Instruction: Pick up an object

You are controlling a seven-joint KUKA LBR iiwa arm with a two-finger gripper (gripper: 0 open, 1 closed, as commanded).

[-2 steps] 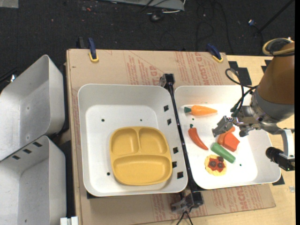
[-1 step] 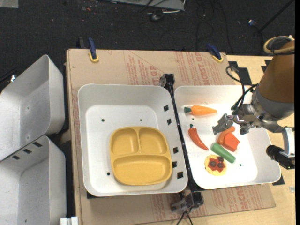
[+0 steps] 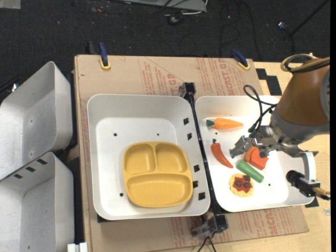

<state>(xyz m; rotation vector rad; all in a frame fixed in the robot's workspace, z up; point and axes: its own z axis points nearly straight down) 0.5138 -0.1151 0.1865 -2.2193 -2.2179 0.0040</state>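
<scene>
The right bin (image 3: pixel 273 196) holds several toy foods. An orange carrot (image 3: pixel 227 123) lies near its far left. A red chili pepper (image 3: pixel 221 155) lies below that. Further right, a green cucumber (image 3: pixel 250 171) lies beside an orange-red block (image 3: pixel 256 158), and a small yellow round piece with red toppings (image 3: pixel 241 185) sits near the front. My gripper (image 3: pixel 251 146) hangs low over the bin, right above the orange-red block and partly hiding its top. I see nothing lifted off the bin floor.
The left bin (image 3: pixel 105 140) holds a yellow divided plate (image 3: pixel 156 174). A black divider (image 3: pixel 197 140) runs between the bins. The grey and orange arm (image 3: pixel 307 106) covers the right bin's far right part. White trays (image 3: pixel 31 140) stand off the bench at left.
</scene>
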